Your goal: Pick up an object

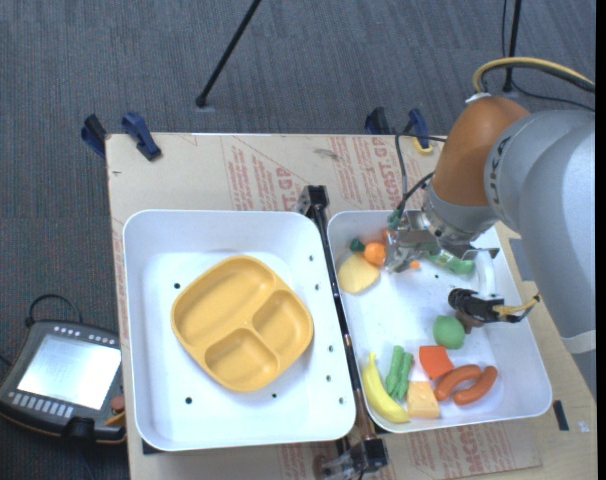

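My gripper [401,240] is low over the back left part of the right bin [535,368]. It hangs right beside a small orange fruit [374,253] and a pale yellow fruit [358,273]. A small dark green piece [356,245] lies just left of the orange fruit. Partly under the wrist, to the gripper's right, lies a light green piece [455,262]. Nothing shows between the gripper's tips from this angle.
Toward the front of the right bin lie a green ball [448,330], a banana [381,390], green beans [398,368], a red-orange block [435,360], a cheese wedge [423,400] and sausages [466,383]. The left bin [143,268] holds a yellow divided plate [243,323].
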